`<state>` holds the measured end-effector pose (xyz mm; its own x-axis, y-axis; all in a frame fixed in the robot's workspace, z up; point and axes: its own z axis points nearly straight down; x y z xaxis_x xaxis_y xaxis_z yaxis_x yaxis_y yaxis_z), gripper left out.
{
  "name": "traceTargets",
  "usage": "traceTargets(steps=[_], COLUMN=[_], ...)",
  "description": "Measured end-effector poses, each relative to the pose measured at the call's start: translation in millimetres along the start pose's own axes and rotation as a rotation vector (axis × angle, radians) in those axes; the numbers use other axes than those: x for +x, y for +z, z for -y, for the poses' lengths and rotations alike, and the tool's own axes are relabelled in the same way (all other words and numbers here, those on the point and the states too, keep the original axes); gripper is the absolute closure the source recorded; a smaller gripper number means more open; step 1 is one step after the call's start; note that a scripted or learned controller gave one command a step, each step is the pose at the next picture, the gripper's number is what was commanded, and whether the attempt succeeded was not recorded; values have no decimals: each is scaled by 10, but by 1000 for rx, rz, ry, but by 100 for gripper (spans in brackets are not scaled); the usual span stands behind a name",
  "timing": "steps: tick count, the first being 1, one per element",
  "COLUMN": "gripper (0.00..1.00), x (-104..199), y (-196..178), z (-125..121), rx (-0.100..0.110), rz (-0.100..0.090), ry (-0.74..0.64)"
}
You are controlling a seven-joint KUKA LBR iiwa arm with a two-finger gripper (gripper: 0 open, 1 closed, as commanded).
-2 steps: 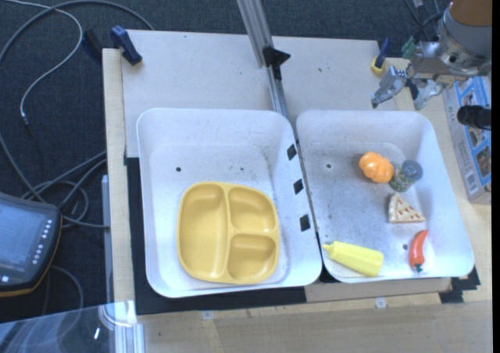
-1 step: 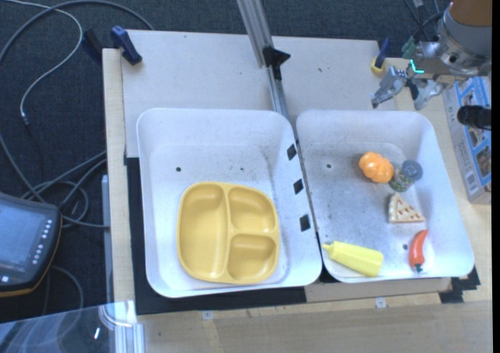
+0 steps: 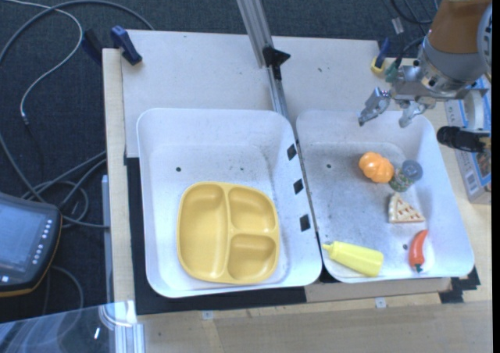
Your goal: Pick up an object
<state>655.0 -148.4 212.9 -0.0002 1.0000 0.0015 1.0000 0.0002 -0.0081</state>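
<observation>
Orange fruit (image 3: 376, 168) at 6 o'clock from hand (image 3: 389, 111), apart, in right bin (image 3: 344, 211). Hand spread wide, holding nothing, above bin's far edge.

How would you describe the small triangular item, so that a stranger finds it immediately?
Start at the right white bin. Near its right wall, below the orange fruit and the small jar, lies the waffle-patterned wedge. It is the only flat, tan triangle; the chili pepper below it is red.
</observation>
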Motion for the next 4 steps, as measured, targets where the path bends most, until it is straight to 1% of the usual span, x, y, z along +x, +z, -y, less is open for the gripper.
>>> traceTargets(steps=[1, 2, 3, 4], gripper=[0, 0, 100, 100], x=[56, 66, 66, 53], y=[626, 1157, 999, 395], z=[26, 34, 8, -98], rx=[1, 0, -9, -17], rz=[-1, 0, 1, 3], ry=[0, 0, -1, -1])
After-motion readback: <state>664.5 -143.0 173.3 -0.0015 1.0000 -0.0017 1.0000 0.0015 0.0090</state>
